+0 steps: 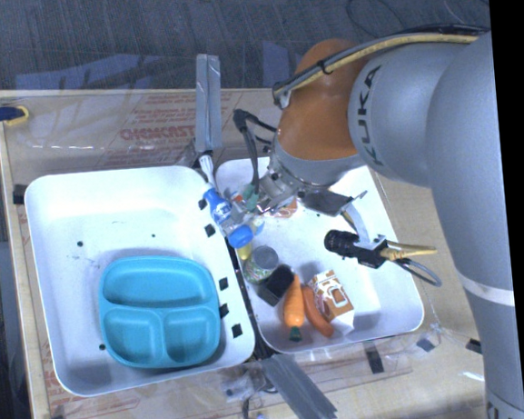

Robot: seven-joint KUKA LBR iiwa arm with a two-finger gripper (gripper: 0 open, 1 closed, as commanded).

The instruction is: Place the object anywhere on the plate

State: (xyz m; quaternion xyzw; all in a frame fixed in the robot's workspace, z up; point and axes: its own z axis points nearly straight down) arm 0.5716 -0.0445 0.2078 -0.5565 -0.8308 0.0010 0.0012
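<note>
Closest to me, at the 6 o'clock end of the left bin (53,213), the blue divided plate (155,286) lies flat with nothing on it. Across the divider, at 6 o'clock in the right bin (394,306), I see two carrots (293,307) side by side, and a small orange-and-white carton (332,298) just beside them at their 3 o'clock. A black block (274,285) touches the carrots at their 11 o'clock, and a round tin (260,262) sits just beyond it. Farther on, a clear bottle (227,218) with a blue cap lies tilted against the bin's 9 o'clock wall, well apart from the plate. The hand (263,199) hangs just at the bottle's 2 o'clock (the wrist covers it, so I cannot tell whether it is wide, narrow or holding anything). The grey arm (398,101) comes in from 3 o'clock over the bench (423,381)
</note>
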